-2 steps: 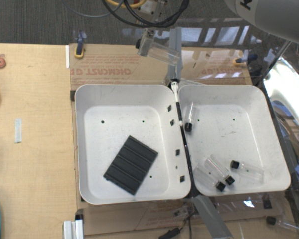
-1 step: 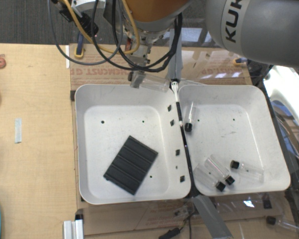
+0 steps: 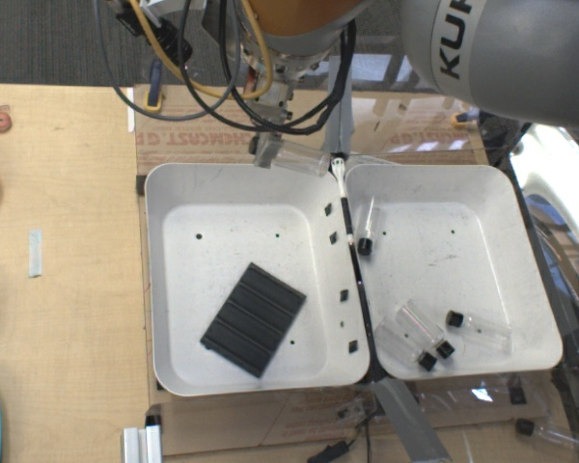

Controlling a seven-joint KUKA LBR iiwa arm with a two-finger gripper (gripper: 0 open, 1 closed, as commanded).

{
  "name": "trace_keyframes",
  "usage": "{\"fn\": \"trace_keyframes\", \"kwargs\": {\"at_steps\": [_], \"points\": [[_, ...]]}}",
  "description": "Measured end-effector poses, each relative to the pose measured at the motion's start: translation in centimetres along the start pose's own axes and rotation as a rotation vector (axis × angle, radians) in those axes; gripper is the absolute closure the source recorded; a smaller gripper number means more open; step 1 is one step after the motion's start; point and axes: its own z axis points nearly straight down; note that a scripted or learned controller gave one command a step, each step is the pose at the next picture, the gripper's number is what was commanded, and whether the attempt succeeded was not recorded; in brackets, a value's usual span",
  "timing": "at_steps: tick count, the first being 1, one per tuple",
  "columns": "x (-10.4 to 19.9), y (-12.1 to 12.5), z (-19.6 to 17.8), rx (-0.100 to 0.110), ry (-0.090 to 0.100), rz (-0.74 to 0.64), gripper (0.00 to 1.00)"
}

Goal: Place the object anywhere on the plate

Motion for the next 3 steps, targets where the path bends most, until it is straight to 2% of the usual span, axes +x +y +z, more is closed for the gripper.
{"fn": "trace_keyframes", "kwargs": {"at_steps": [1, 3], "points": [[-0.1, -0.1, -9.3, -0.003, 0.007, -0.008, 1.00], [0.2, 0.1, -10.7, 0.005, -0.003, 0.007, 1.00]]}}
